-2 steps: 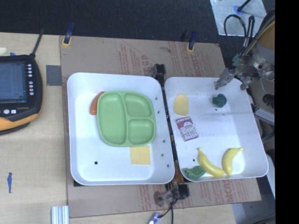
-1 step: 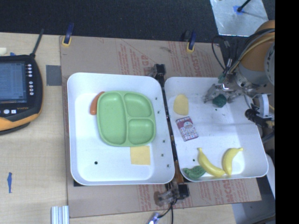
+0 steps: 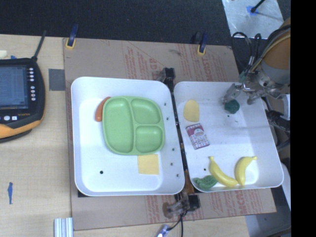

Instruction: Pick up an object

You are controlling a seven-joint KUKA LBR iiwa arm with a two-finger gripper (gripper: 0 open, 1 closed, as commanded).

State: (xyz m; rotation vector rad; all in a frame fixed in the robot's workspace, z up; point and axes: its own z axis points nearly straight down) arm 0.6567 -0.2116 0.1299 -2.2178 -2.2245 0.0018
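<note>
Teal ball (image 3: 231, 106) sits clamped between the fingers of the gripper (image 3: 232, 102) at the right bin's (image 3: 256, 142) far edge, two bananas (image 3: 232, 172) lying near its front rim.

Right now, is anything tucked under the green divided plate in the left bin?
Yes. An orange-red object pokes out from beneath the green divided plate at its left edge. Only a sliver shows; the plate hides the rest, so its identity is unclear.
</note>
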